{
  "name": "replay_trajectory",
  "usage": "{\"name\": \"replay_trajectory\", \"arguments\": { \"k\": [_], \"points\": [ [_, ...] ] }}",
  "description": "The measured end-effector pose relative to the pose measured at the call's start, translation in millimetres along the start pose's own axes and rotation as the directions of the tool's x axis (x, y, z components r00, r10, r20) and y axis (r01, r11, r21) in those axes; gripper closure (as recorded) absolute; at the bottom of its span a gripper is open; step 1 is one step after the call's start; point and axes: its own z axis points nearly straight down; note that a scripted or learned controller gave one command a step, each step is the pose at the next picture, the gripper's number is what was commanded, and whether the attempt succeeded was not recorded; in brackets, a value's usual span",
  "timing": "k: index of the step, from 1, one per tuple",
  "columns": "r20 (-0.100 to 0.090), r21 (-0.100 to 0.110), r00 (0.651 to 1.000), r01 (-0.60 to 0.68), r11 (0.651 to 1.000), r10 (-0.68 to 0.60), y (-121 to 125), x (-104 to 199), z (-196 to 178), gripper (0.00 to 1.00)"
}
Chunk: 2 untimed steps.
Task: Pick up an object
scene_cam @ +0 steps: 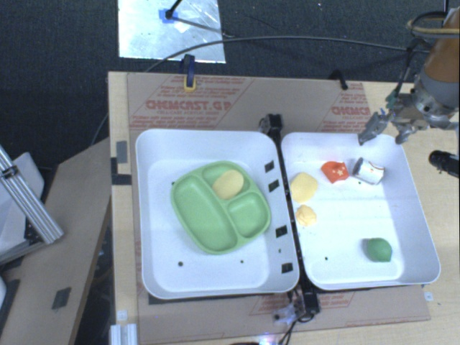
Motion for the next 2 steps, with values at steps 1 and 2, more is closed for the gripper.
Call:
{"name": "replay_trajectory", "arguments": {
  "k": [1,2],
  "points": [
    [0.003,-0.013,1.0,0.003,1.0,-0.003,2.7,0.6,-8.7,0.0],
    [0.002,-0.009,1.0,0.005,1.0,-0.005,2.6,5.0,52.7,0.0]
  ]
}}
